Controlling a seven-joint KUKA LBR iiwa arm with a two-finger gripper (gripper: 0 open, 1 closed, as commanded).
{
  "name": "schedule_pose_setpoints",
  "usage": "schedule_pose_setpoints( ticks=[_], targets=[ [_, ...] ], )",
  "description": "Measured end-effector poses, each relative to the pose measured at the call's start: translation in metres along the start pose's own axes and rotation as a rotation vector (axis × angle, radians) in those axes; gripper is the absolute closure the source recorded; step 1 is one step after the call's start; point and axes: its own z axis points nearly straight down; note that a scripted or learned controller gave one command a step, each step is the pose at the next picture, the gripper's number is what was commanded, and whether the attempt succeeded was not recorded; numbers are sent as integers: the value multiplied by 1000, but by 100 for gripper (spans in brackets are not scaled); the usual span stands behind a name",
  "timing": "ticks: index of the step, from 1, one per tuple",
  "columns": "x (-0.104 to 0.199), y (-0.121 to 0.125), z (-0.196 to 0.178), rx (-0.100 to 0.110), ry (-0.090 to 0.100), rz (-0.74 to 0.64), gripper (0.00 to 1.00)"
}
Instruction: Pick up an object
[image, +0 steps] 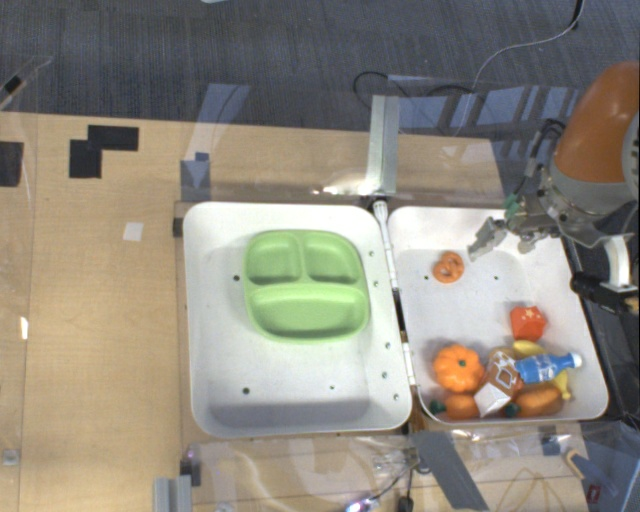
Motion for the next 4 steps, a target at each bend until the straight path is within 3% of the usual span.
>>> schedule_pose_setpoints(
  ticks=[1,2,3,4],
  targets=[
    [35,23,105,-8,-2,-52,0],
    [36,25,92,-16,-2,-54,100],
    [108,43,7,-4,1,-40,100],
    [79,26,9,0,1,107,100]
  ],
)
